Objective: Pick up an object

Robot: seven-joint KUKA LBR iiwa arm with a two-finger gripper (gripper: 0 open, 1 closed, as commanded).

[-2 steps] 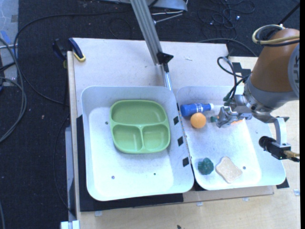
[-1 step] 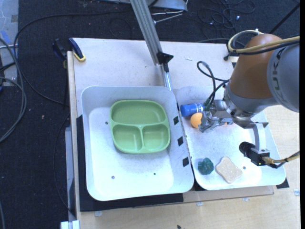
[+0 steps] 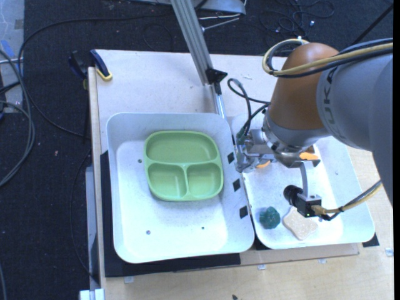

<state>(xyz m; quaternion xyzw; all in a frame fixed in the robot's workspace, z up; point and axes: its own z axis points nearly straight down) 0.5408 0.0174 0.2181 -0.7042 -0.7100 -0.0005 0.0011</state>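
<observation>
Centrally, the claw (image 3: 253, 157) hangs low over the right bin (image 3: 350, 186), close to that bin's left wall; whether its fingers are spread or closed cannot be told, since the wrist and cabling cover them from above. An orange item (image 3: 310, 157) peeks out at 3 o'clock from the claw, partly under the wrist, so its shape is uncertain. At 5 o'clock lie the likeliest targets: a teal lump (image 3: 270, 217) and, just beside it, a tan sponge-like piece (image 3: 301, 227), both near the bin's front rim. Their closeness to that rim and to each other probably leaves little room for fingers to straddle one alone; an approach from the bin's open middle looks freer. A black cable fitting (image 3: 304, 203) dangles just above the tan piece and may brush it on descent. At 9 o'clock the left bin (image 3: 125, 167) holds a green tray (image 3: 184, 165), lying flat near its centre with bare floor all round, which would suit a rim pinch, though its breadth may defeat the claw. Between the bins the adjoining walls form a ridge that must be cleared by lifting first.
</observation>
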